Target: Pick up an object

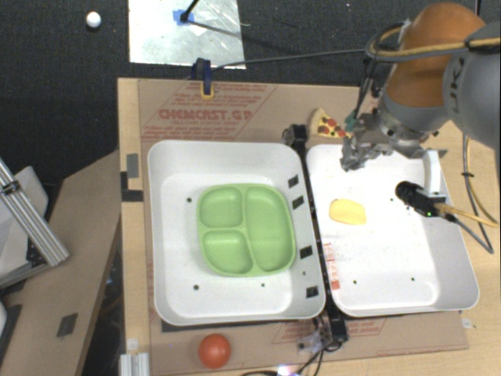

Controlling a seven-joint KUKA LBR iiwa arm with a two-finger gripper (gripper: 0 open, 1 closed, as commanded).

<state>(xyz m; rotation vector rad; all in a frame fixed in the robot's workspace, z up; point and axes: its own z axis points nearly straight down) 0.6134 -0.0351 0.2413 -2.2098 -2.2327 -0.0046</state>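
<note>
The gripper (350, 163) hangs over the right bin (391, 282), toward 11 o'clock from that bin's middle and close to its far rim. It is a dark, blurred shape there, so whether its grip is released or clenched is not readable, and nothing can be made out held in it. At 6 o'clock from the gripper, apart from it, a small flat yellow piece (347, 211) lies on the bin floor, toward 9 o'clock from the bin's middle and near the wall shared with the left bin (174, 202). The grey arm (438, 61) with its orange band reaches in from 2 o'clock. In the left bin a green divided plate (245, 229) lies flat, about in the middle, with its four compartments facing up. Both bins sit side by side on a cardboard sheet (235, 110) printed with red lettering. At 11 o'clock from the gripper, just outside the right bin's far rim, a small pizza-slice toy (327, 124) rests on the cardboard. At 6 o'clock from the green plate, off the left bin's near rim, is a red-orange ball (214, 351). A blue clamp (203, 73) sits at the cardboard's far edge, at 12 o'clock from the left bin, with a shiny foil sheet (156, 30) just beyond it. A small white ball (94, 19) lies on the dark surface at 9 o'clock from the foil.
</note>
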